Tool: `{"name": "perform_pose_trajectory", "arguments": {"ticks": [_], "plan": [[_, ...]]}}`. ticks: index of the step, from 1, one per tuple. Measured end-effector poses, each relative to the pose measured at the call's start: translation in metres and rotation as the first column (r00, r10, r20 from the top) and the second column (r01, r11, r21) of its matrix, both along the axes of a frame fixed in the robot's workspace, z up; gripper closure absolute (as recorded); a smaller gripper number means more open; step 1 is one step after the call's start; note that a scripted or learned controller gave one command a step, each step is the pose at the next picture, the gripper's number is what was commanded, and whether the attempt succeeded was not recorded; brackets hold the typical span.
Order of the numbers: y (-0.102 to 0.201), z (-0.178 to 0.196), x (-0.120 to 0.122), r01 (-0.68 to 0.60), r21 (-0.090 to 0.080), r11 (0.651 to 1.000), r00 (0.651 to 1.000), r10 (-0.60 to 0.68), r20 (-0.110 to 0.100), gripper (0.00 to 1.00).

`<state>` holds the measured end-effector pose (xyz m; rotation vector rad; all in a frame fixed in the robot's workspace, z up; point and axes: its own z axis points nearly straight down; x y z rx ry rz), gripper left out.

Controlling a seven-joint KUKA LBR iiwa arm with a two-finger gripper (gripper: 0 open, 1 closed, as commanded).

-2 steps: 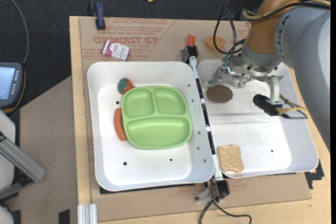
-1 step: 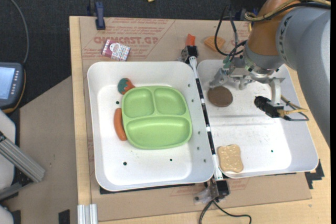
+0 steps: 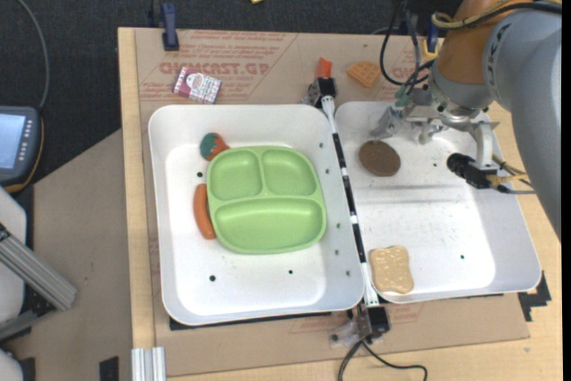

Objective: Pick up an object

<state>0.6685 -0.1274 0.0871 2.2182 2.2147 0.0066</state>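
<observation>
Nothing lifted yet: every object lies in a bin and the pick is still to come.

In the left bin point(image 3: 169, 219) a green divided plate point(image 3: 265, 197) sits with an orange carrot-like piece point(image 3: 203, 211) touching its left edge and a small green-and-red piece point(image 3: 212, 144) at its upper left corner. In the right bin point(image 3: 464, 236) a brown round cookie point(image 3: 380, 158) lies near the divider and a tan cracker point(image 3: 392, 269) at the near corner. The gripper point(image 3: 421, 122) hovers just beside the cookie; whether it is parted or closed I cannot tell.
</observation>
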Motion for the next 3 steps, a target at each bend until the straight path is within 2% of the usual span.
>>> {"name": "perform_pose_trajectory", "arguments": {"ticks": [1, 2, 3], "plan": [[0.023, 0.001, -0.053, 0.000, 0.002, 1.000, 1.000, 0.000, -0.004, 0.00], [-0.020, 0.001, -0.120, 0.005, 0.001, 1.000, 1.000, -0.005, -0.004, 0.00], [0.031, 0.001, -0.151, -0.003, 0.002, 1.000, 1.000, 0.003, -0.001, 0.00]]}}
